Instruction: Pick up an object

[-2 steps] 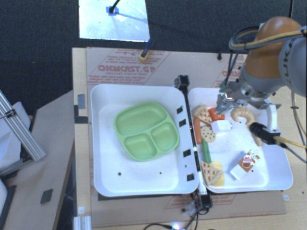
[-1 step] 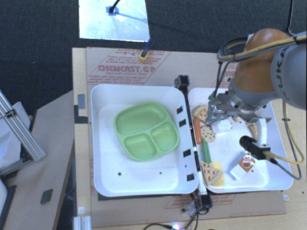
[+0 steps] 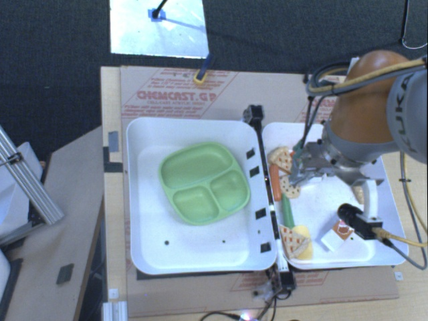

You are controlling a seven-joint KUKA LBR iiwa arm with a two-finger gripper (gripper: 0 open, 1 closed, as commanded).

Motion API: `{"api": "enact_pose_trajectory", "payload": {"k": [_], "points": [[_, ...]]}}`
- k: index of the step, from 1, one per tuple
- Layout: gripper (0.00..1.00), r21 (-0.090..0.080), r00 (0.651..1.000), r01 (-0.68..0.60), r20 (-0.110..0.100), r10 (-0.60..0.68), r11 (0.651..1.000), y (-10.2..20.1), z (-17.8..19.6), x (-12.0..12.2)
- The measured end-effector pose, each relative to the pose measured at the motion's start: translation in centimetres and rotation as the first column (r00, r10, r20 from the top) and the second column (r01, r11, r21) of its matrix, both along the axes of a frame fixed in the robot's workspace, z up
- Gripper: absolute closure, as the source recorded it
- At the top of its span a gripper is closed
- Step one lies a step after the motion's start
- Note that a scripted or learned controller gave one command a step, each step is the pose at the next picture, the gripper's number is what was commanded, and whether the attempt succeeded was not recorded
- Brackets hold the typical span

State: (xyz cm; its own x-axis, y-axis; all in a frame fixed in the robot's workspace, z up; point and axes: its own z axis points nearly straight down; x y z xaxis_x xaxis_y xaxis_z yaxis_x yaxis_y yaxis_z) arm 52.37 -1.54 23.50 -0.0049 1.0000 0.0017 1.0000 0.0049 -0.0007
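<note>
Gripper [image 3: 299, 172] hangs low in the right bin [image 3: 388, 179] among toy foods, just above a waffle piece [image 3: 281, 158]; its opening cannot be told.

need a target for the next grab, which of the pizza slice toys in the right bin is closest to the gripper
The pizza slice at the bin's far left corner, right beside the gripper. The other pizza slice lies at the near left corner, well away from it.
</note>
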Motion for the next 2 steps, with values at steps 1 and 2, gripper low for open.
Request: {"api": "enact_pose_trajectory", "payload": {"k": [1, 2], "points": [[1.0, -0.001, 1.0, 0.001, 0.003, -0.001, 1.0, 0.0, -0.2, 0.6], [1.0, -0.002, 1.0, 0.004, 0.0, -0.004, 1.0, -0.6, -1.9, 0.5]]}}
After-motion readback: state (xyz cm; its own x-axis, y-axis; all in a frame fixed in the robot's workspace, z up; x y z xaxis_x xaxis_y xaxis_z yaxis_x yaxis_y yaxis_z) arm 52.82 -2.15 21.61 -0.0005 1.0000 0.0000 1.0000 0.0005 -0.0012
